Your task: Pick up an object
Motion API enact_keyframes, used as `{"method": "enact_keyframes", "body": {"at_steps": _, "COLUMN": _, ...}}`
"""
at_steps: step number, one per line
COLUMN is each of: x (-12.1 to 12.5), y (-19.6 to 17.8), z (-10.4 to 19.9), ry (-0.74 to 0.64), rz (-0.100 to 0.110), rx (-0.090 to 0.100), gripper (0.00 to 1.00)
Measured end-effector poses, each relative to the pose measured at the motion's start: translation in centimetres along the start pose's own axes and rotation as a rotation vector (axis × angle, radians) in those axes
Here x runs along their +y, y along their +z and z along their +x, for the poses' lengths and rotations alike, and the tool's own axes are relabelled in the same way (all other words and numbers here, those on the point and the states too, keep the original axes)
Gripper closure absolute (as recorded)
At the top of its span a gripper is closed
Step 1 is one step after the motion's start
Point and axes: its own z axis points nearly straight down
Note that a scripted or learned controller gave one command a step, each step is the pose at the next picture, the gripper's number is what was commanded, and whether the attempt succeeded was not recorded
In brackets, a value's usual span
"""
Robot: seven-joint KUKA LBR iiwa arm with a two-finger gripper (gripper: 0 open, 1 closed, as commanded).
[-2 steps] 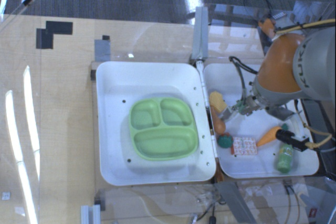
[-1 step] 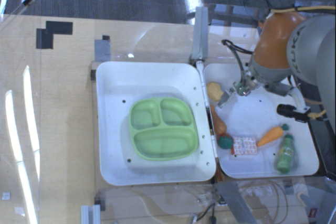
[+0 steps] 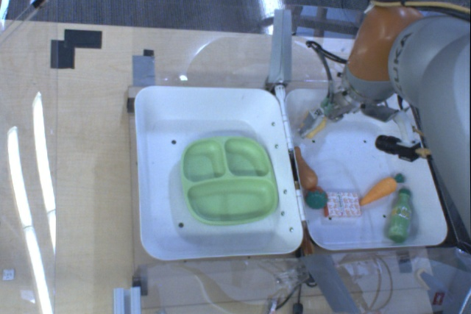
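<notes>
Gripper (image 3: 321,118) low over right bin (image 3: 353,158), near its far-left corner. How wide open, and whether holding anything: cannot tell (blurred, wrist partly in way). Candidates lie well apart from it: carrot (image 3: 379,190) and green bottle (image 3: 399,215) toward near-right corner, red-and-white packet (image 3: 343,204) by near edge. Risk: closing on bare floor, or clipping bin's left wall, gripper being close to it. Bottle label, packet print: too small to read.

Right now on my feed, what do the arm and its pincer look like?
The bulky rounded grey arm carries a glossy orange band above the wrist. A thin black cable loops beside it. The small pincer looks like pale grey metal; finer detail is too small to tell.
</notes>
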Motion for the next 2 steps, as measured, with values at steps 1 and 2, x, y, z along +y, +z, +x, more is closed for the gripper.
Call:
{"method": "enact_keyframes", "body": {"at_steps": 1, "x": 0.3, "y": -1.3, "z": -0.1, "ry": -0.004, "rz": -0.013, "rx": -0.011, "gripper": 1.0}}
{"method": "enact_keyframes", "body": {"at_steps": 2, "x": 2.2, "y": -10.0, "z": 3.9, "ry": 0.019, "rz": -0.016, "rx": -0.009, "gripper": 1.0}}
